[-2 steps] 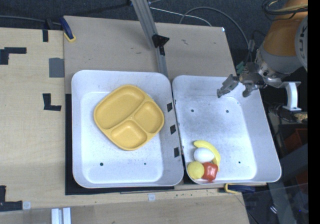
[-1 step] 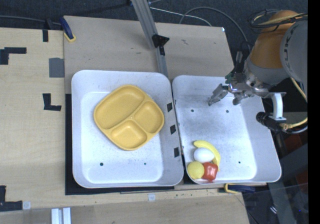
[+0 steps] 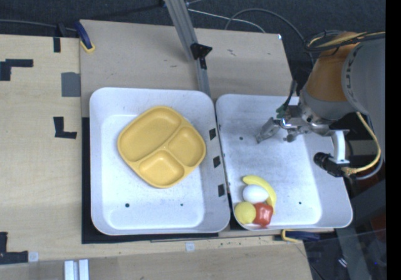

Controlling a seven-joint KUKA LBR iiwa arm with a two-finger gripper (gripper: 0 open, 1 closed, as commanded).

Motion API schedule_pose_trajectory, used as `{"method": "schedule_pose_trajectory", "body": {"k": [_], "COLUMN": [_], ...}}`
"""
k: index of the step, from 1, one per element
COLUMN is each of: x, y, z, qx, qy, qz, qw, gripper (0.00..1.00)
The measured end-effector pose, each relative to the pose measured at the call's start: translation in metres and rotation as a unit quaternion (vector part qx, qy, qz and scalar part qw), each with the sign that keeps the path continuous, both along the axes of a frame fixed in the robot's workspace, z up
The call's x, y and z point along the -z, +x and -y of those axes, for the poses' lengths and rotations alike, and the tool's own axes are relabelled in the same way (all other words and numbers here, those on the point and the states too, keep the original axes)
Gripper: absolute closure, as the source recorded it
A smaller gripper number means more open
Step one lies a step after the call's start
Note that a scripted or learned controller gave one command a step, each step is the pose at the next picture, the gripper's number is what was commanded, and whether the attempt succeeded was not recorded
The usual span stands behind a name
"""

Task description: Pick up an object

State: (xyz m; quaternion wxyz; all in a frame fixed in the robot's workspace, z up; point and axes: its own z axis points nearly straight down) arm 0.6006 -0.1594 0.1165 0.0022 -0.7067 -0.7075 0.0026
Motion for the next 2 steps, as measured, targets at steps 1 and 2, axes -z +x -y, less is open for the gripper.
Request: {"method": "schedule_pose_trajectory", "body": {"k": [1,2], "x": [-0.013,-0.057], "y": [0.002,0.006], "z": [-0.001,-0.006], "qx": [-0.001,-0.001], "qy": [0.0004,0.0002], "qz": [0.002,0.005], "qw": [1.0,1.0], "gripper": [1.0,1.0]}}
